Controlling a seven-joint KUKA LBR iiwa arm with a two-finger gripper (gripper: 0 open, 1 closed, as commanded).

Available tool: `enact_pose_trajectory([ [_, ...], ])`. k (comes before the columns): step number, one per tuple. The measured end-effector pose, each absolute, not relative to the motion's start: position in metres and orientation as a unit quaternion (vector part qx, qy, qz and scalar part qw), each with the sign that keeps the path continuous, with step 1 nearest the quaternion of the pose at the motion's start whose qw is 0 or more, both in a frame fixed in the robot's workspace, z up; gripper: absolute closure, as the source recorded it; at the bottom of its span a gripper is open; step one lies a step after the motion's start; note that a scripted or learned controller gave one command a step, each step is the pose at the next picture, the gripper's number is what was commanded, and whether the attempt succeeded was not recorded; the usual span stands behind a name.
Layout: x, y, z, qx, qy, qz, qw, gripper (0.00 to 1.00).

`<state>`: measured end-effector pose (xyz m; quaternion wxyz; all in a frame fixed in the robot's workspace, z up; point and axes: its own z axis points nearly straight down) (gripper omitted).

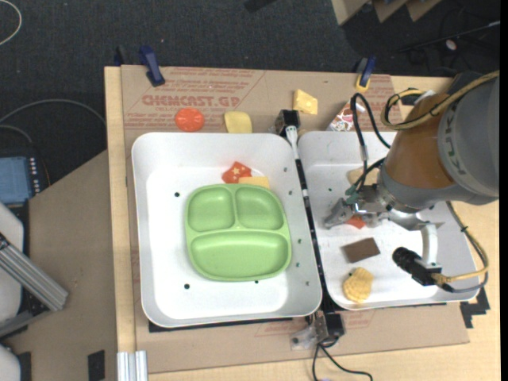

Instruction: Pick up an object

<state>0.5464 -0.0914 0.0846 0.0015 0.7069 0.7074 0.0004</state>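
The grey arm with its orange band (421, 153) reaches in from the right and bends down over the right-hand shallow white bin (333, 153). Its gripper (343, 213) sits low in that bin, near the left wall, with the metal fingers (333, 217) pointing left and down. Whether the fingers are spread or pressed together cannot be told from this slant, and nothing is plainly seen between them.

A small red piece (356, 222) lies on the bin floor just beside the fingertips, partly hidden by the gripper. Below it lies a flat dark brown rectangular block (361, 250), apart from the fingers. Nearer the front edge of the same bin rests a yellow ridged round toy (358, 285).

The left-hand shallow white bin (159, 213) holds a light green divided plastic plate (236, 232) with three compartments. Just behind the plate's far rim sit a small red toy (236, 172) and a pale yellow piece (255, 182), touching each other.

On the brown cardboard tabletop (127, 117) behind the bins lie an orange round toy (189, 119), a yellow rounded block (237, 122) and a yellow wedge-shaped piece (305, 101). Two blue clamps (151, 64) grip the cardboard's far edge.
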Motion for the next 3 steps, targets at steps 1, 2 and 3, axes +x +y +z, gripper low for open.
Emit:
enact_pose_trajectory([
  [1,0.494,-0.106,0.084,0.708,0.706,-0.0014,-0.003,0.0],
  [2,0.497,-0.105,0.095,0.708,0.707,0.0002,0.0,1.0],
  [3,0.557,-0.02,0.19,0.704,0.71,0.004,0.004,1.0],
])
